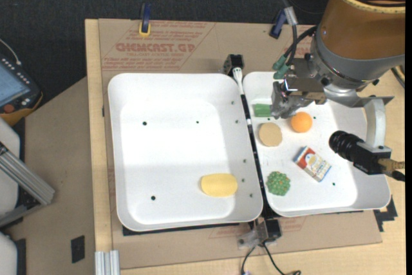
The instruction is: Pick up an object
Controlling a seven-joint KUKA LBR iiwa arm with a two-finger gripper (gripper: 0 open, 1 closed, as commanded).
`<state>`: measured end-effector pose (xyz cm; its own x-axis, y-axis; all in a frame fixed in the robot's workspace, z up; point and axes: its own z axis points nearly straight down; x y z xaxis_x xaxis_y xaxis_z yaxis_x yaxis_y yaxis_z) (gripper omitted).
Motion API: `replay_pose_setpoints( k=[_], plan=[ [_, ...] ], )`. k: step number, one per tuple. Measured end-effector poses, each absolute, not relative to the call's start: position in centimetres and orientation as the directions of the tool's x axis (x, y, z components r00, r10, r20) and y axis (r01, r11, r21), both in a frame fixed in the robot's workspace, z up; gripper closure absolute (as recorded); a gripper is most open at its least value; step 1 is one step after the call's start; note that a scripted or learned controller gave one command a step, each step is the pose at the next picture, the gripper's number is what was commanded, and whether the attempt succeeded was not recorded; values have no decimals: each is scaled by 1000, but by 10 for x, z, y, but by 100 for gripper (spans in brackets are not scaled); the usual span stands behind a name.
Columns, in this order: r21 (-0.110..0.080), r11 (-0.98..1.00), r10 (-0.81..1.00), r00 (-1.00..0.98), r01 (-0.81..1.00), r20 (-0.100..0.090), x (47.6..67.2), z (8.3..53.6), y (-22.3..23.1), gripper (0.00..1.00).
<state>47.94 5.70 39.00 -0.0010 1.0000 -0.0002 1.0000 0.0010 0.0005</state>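
My gripper (284, 107) hangs low over the back left part of the right bin (360, 199). Just left of it lies a flat green piece (261, 110), and an orange ball (300, 122) rests just right of it. A round tan disc (270, 134) lies in front of the gripper. Further forward in that bin are a green knobbly ball (278, 183) and a small red, white and blue carton (313, 163). A yellow oval object (219, 185) lies at the front right of the left bin (129, 138). I see nothing lifted off the bin floor.
The big orange-banded arm (367, 3) covers the right bin's back right. A black cylinder on a white bracket (351, 148) juts over that bin's right side. A ridge with black clips (248, 132) separates the bins. Cardboard (161, 42) lies under both.
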Motion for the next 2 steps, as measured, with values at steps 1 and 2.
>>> replay_pose_setpoints(
  k=[1,2],
  plan=[
    [4,0,1000,0,1000,0,480,401,57,100],
    [-7,-2,1000,2,1000,-1,479,341,47,100]
  ],
)
